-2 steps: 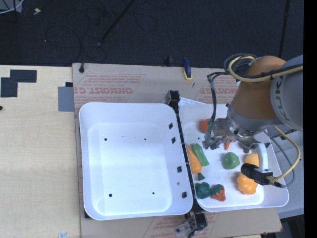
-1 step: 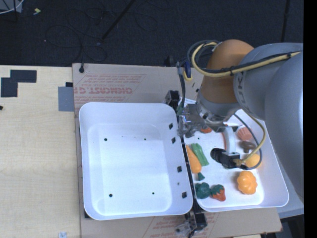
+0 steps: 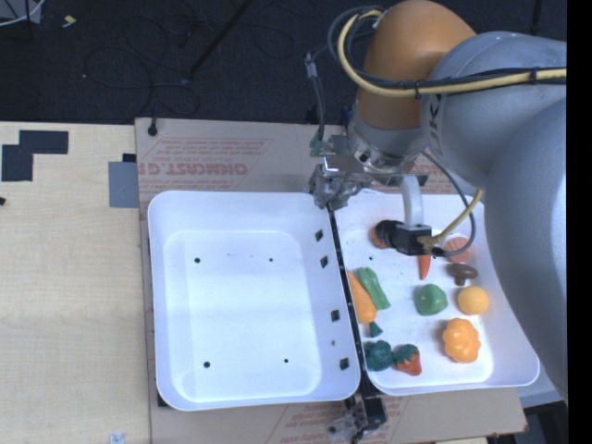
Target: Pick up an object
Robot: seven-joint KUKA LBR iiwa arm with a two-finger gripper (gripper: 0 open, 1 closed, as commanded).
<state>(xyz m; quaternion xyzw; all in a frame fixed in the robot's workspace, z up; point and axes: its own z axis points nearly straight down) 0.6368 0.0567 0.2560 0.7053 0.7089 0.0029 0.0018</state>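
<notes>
The right bin (image 3: 504,373) holds several toy foods: a green pepper (image 3: 430,299), a yellow lemon (image 3: 473,300), an orange pumpkin-like piece (image 3: 461,339), a green bean pod (image 3: 373,287) beside an orange carrot (image 3: 360,302), a dark green piece (image 3: 377,353), a red and green piece (image 3: 408,361), a small carrot (image 3: 425,265), a brown piece (image 3: 462,271) and a red piece (image 3: 380,235). My gripper (image 3: 329,192) hangs at the far end of the wall between the bins, above and left of the foods. I see nothing held in it.
The left bin (image 3: 162,248) lies next to the right one, with dark clips (image 3: 335,314) along their shared wall. The grey arm and its orange band (image 3: 407,54) cover the right bin's far right side. A black cable part (image 3: 404,238) hangs over the red piece.
</notes>
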